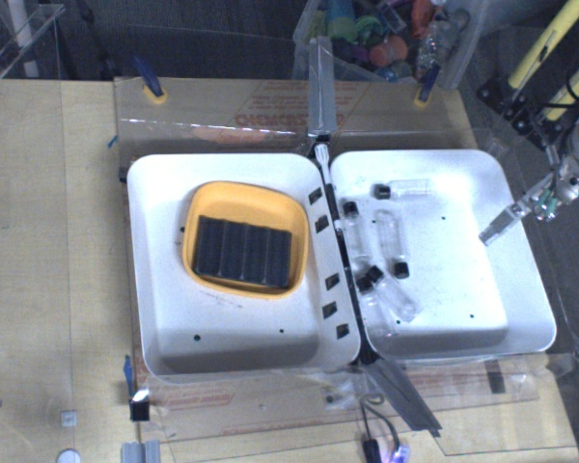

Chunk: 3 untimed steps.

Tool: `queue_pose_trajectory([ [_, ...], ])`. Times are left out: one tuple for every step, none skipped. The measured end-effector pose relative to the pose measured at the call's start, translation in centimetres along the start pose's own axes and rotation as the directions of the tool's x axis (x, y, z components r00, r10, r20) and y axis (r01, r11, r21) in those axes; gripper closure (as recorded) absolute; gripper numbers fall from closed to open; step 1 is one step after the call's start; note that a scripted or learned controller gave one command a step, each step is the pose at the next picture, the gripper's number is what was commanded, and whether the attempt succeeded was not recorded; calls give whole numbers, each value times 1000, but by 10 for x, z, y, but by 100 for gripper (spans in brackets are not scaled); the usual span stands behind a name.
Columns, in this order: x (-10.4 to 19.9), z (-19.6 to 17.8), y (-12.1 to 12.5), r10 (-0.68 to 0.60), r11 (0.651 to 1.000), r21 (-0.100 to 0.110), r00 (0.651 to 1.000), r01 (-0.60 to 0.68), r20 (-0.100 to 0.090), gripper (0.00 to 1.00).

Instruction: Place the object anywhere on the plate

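Risk: your tool (545, 201), grip state unclear, at 3 o'clock, may slip on clear vials (391, 234), missing the yellow plate (195, 208).

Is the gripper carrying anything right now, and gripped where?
Nothing visibly held: the gripper hangs over the right white bin, apart from the clear black-capped vials.

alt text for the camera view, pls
A yellow plate holding a black ridged block sits in the left white bin. The right bin holds several clear vials with black caps; the gripper hangs over its right edge.
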<state>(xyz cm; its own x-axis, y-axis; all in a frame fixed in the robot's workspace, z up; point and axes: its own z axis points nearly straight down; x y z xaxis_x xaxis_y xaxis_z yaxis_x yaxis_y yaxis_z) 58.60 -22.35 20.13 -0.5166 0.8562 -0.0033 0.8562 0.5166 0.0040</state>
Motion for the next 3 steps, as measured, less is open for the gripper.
queue_pose_trajectory([
  [4, 1, -7, -294, 956, 0, 956, 294, -3, 0],
  [19, -20, -1, -492, 871, -1, 871, 492, 1, 0],
  [16, -16, 8, -643, 766, -1, 766, 643, 2, 0],
])
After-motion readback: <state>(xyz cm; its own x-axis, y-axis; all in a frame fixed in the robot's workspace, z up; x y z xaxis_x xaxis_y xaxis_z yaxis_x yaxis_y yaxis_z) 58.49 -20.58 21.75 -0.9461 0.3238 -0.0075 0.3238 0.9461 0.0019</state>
